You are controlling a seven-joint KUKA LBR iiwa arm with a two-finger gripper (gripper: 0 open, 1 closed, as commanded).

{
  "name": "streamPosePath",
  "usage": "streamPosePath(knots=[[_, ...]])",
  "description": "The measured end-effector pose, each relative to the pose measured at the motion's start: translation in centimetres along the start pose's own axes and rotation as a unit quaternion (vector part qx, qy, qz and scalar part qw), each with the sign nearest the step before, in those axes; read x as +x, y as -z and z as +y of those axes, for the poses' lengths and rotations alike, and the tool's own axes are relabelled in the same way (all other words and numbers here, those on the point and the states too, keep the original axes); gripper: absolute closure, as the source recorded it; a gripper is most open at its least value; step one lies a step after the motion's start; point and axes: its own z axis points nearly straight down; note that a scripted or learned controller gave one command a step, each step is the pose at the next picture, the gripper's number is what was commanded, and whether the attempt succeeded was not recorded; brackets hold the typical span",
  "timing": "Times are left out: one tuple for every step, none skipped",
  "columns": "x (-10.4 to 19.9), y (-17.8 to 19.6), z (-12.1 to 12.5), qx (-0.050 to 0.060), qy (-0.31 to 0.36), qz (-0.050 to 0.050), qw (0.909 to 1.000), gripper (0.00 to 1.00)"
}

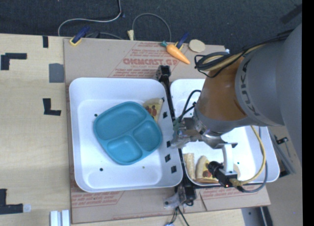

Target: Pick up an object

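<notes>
1. Dark carpet runs across the top of the frame. Below it a pale wooden bench [29,136] carries a brown cardboard sheet [137,63] with 2 shallow white plastic bins side by side, probably to keep loose items within the arm's reach.
2. The left white bin [78,122], centre-left of the frame, holds a blue plastic plate with 3 compartments [128,131]. A pale yellow wedge-shaped toy [153,107] sits at the plate's upper right edge.
3. The right white bin [248,146] holds a tan-and-white toy food slice [200,166] in its lower left corner, the likeliest thing to pick.
4. The grey arm with the orange band [221,97] hangs over the right bin, its gripper [185,135] low beside the divider, just above that slice in the frame. Whether it is open or closed cannot be told.
5. An orange toy carrot [177,54] lies on the cardboard above both bins.
</notes>
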Motion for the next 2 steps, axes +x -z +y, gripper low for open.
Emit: streamPosePath(knots=[[-4.6, 16.8, 0.2, -0.013, -0.005, -0.002, 0.9999, 1.00], [1.9, 8.0, 3.0, 0.000, -0.001, -0.001, 1.0000, 1.00]])
